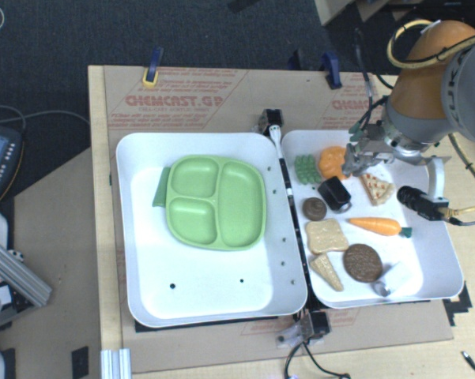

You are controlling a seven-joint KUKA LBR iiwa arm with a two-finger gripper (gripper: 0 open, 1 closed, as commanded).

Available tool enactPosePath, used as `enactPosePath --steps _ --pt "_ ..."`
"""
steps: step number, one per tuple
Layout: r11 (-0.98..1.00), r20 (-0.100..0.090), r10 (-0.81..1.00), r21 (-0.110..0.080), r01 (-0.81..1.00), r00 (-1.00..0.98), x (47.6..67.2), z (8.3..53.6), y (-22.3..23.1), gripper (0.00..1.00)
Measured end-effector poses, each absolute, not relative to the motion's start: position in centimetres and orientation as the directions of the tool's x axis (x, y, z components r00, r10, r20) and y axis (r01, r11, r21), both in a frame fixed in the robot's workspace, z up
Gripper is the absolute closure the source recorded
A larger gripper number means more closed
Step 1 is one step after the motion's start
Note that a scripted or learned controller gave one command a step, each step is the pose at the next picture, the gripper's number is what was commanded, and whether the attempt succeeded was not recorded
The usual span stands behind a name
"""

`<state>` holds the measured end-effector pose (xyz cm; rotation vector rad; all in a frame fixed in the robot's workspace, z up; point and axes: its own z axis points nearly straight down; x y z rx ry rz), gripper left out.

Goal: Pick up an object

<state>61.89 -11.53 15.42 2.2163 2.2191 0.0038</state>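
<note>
— Two bins [134, 212] on your surface. Contents?

— Left: green divided plate [217, 202]. Right: orange fruit [330, 162], pizza slice [376, 188], carrot [374, 226], black block [334, 193], bread slice [326, 236], brown patty [363, 262].

— Gripper?

— Your gripper [363, 160] sits low over the right bin's far end, between fruit and pizza slice. Whether the fingers are spread or pinching: cannot tell.

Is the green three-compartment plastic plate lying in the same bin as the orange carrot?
No, the green three-compartment plastic plate lies in the left white bin; the orange carrot lies in the right white bin.
</note>
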Motion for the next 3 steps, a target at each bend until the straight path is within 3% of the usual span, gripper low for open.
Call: enactPosePath --steps 2,3 --pt "0.001 -0.001 1.000 0.006 1.000 -0.001 61.5 22.7 -11.2 1.00" --pt "0.006 0.001 1.000 0.004 1.000 -0.006 62.6 22.8 -6.0 1.00"
